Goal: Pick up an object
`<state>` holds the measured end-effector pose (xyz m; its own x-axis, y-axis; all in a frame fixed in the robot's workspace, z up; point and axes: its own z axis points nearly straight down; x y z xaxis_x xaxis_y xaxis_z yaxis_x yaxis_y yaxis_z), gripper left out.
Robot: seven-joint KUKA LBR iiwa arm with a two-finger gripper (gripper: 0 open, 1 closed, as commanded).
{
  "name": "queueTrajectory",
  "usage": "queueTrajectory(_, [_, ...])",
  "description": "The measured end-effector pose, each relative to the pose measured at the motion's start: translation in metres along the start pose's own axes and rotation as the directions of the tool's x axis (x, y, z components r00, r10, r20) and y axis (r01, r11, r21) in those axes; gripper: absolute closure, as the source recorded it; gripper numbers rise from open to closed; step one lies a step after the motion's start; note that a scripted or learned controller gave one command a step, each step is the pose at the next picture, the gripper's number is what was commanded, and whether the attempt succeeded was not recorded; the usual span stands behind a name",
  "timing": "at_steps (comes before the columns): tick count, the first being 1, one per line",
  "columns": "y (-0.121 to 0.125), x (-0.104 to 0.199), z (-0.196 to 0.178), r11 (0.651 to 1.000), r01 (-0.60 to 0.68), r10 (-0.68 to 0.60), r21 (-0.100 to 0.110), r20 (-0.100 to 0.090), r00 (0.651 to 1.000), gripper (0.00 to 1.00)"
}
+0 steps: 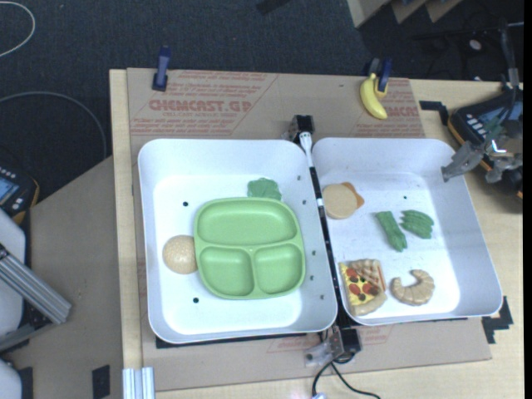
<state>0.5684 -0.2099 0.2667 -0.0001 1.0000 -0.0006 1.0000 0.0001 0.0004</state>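
Standing next to the bench here, going left to right. The left bin (pixel 158 223) has a round tan bun (pixel 179 254) at centre-left, just touching the edge of a green divided tray (pixel 249 248) that sits in the middle of that bin. A dark green leafy piece (pixel 264 189) pokes out at the tray's upper rim.

The right bin (pixel 465 223) has most of the stuff. A burger-looking round thing (pixel 342 199) sits near the upper left corner of that bin, close to the divider. A green pod (pixel 390 229) and a second green leafy bit (pixel 417 222) lie side by side in the middle, and a pizza slice (pixel 363 285) and a croissant (pixel 414 287) sit near each other along the lower edge. A toy banana (pixel 373 98) lies on the cardboard above the right bin, outside both bins.

The gripper (pixel 459 166) is way over at the right edge of the frame, by the upper right rim of the right bin. It looks like nothing is held, but I honestly can't tell if the fingers are open or closed from here.

So I'd say we're at the very start: no object chosen yet. The next move needs the arm to swing in over the right bin and come down on something, probably the pod or leafy bit since they're nearest.
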Motion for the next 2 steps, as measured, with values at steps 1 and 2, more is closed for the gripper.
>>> queueTrajectory(1, [0.01,0.035,0.187,1.0,0.001,-0.001,0.003,-0.007,1.0,0.0])
queueTrajectory(2, [0.013,0.032,0.167,1.0,0.001,-0.001,-0.011,0.0,1.0,1.0])
